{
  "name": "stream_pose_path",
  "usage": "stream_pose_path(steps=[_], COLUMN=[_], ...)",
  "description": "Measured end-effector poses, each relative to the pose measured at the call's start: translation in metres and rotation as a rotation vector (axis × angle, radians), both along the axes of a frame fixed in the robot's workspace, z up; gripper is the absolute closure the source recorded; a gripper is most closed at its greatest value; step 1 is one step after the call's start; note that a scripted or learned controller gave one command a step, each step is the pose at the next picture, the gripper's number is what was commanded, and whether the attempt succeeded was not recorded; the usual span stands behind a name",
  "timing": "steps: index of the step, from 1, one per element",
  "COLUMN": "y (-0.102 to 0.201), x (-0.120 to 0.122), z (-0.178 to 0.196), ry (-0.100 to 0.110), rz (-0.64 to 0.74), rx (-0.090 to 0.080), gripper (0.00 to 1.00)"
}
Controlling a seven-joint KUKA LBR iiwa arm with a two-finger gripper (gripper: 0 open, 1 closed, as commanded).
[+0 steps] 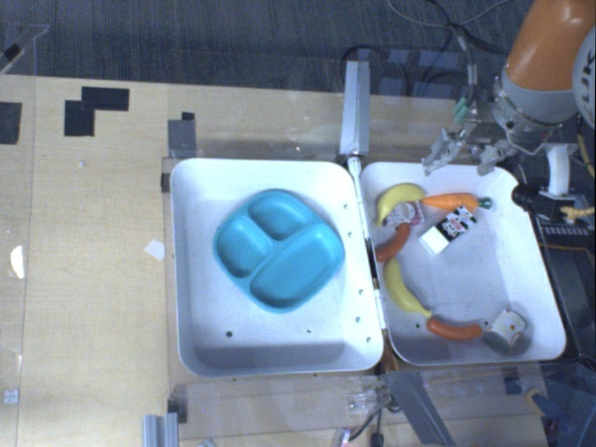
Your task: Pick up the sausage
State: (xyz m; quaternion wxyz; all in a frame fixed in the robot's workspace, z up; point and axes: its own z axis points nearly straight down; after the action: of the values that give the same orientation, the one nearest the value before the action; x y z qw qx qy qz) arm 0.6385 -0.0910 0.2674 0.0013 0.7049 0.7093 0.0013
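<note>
In the right white bin point(521, 277), a yellow curved banana point(406, 291) touches the reddish-brown sausage point(454, 329) at the lower edge, with a grey cylinder point(507, 328) beside it. An orange carrot point(453, 201) lies higher. The pincer point(466, 155) hangs spread open and holding nothing above the bin's upper rim, well apart from the sausage.

Arm point(557, 49): the picture's top and right edges are cutting it off, its orange band partly showing.
Gripper point(463, 155): hanging over the right bin's far rim point(438, 163), too small and blurred to tell the finger spacing.
Small carton point(445, 230): its printing is too small to read.
Grey object point(507, 328), near-right corner: its identity is staying unclear.
</note>
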Motion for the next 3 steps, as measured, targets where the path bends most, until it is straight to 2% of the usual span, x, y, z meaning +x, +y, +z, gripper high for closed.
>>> stream_pose_path(steps=[1,2,3], y=[-0.022,-0.035,-0.076], x=[-0.038,-0.092,-0.001], z=[-0.125,-0.177,-0.187], ry=[0.001,-0.013,0.083], rz=[0.2,0.254,0.201], rx=[-0.001,-0.008,0.026], gripper=[0.0,0.0,0.0])
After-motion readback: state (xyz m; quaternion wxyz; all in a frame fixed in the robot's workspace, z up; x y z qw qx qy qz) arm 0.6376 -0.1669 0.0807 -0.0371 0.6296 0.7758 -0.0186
